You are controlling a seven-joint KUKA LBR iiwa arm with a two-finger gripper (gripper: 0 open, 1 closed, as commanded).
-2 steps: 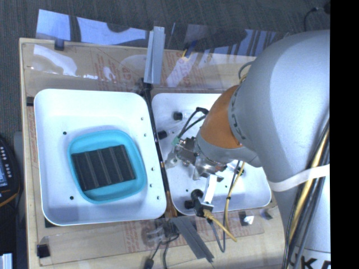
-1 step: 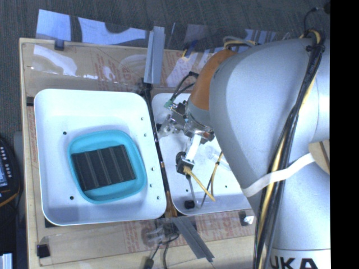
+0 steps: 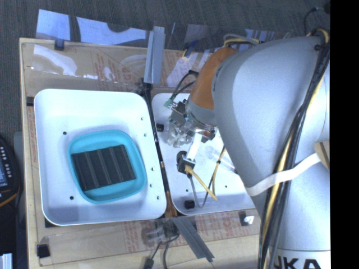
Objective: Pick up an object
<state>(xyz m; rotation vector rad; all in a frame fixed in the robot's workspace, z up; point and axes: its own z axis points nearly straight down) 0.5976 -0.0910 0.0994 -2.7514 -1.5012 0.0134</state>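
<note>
Grey arm point(image 3: 269, 122) is seen over the right bin point(image 3: 213, 203); its end effector's point(image 3: 180, 129) opening cannot be told. A blue tray point(image 3: 106, 166) is seated in the left bin point(image 3: 56, 111).

Tray point(image 3: 106, 167) in the left bin point(image 3: 50, 111); arm point(image 3: 269, 111) over the right bin point(image 3: 185, 206).

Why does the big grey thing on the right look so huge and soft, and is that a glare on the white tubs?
Camera view: the arm sits close to the lens, so it looms large and slightly soft; the left bin is brightly lit, nearly washed out at its rim; the blue tray stays sharp; the gripper area is cluttered and hard to read.
</note>
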